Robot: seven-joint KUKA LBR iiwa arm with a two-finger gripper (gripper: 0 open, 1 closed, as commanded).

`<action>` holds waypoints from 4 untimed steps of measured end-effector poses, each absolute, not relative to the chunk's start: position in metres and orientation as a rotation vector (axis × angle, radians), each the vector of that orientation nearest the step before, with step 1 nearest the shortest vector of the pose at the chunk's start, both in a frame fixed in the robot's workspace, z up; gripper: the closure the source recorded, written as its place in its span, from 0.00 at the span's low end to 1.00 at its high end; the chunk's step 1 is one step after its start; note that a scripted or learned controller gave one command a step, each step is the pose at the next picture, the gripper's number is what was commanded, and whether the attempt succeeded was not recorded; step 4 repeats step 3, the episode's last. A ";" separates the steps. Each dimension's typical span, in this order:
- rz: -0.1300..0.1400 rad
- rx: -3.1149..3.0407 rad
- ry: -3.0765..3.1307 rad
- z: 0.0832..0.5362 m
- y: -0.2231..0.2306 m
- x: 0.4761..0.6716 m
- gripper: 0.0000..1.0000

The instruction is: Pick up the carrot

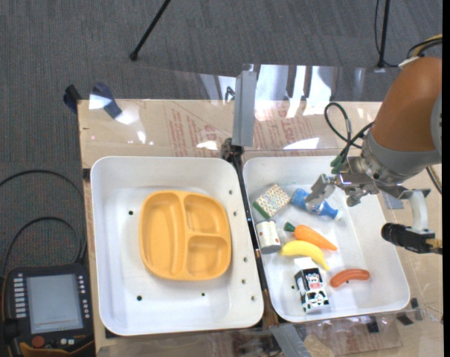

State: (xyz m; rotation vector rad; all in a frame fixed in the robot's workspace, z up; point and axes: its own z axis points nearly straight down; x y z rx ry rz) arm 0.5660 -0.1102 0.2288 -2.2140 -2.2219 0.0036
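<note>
The pincer hangs over the right bin, just above the blue bottle; whether it is open, I cannot tell. The carrot lies just below that bottle, untouched, touching the banana on its far side from the bottle. It looks like the approach step: next comes a short shift onto the carrot. The counter is plywood; grey carpet lies beyond.
</note>
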 end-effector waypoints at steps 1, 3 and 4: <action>0.003 -2.223 -2.212 0.092 -0.108 0.556 0.00; 0.001 -1.991 -2.427 0.187 -0.053 0.582 1.00; 0.001 -1.991 -2.427 0.187 -0.053 0.582 1.00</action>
